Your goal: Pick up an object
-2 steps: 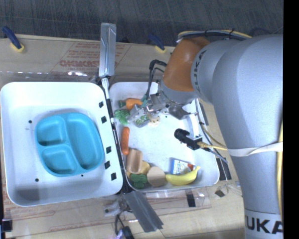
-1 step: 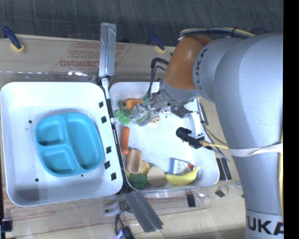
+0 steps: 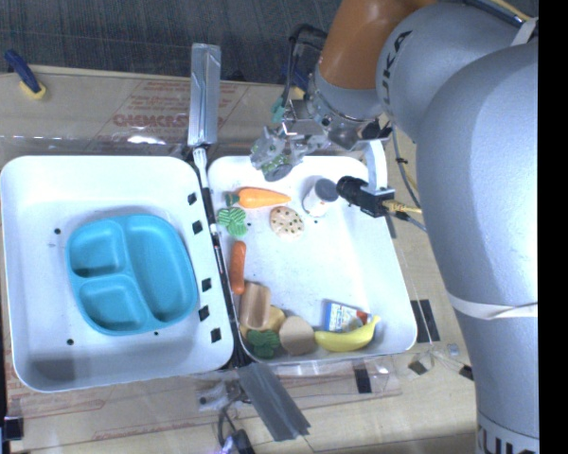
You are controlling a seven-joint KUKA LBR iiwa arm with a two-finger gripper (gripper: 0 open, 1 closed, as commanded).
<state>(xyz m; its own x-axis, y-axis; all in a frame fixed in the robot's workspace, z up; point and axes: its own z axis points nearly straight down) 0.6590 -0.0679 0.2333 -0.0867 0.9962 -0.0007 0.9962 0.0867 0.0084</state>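
My end effector (image 3: pixel 276 151) hangs over the far rim of the right bin (image 3: pixel 383 282); whether it is open or closed I cannot tell. Just below it lie a carrot (image 3: pixel 262 197) and a round cookie (image 3: pixel 286 221), with a banana (image 3: pixel 346 337) well beyond, at the near wall. To its left, the other bin (image 3: pixel 28 216) holds a blue divided tray (image 3: pixel 131 272). Both bins sit on a pale wooden worktop (image 3: pixel 104 102).

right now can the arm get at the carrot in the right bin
Probably yes. The carrot lies on open bin floor near the right bin's back edge, nothing on top of it. The gripper hangs just above and behind it. The green toy beside it is close, which might crowd a grasp.
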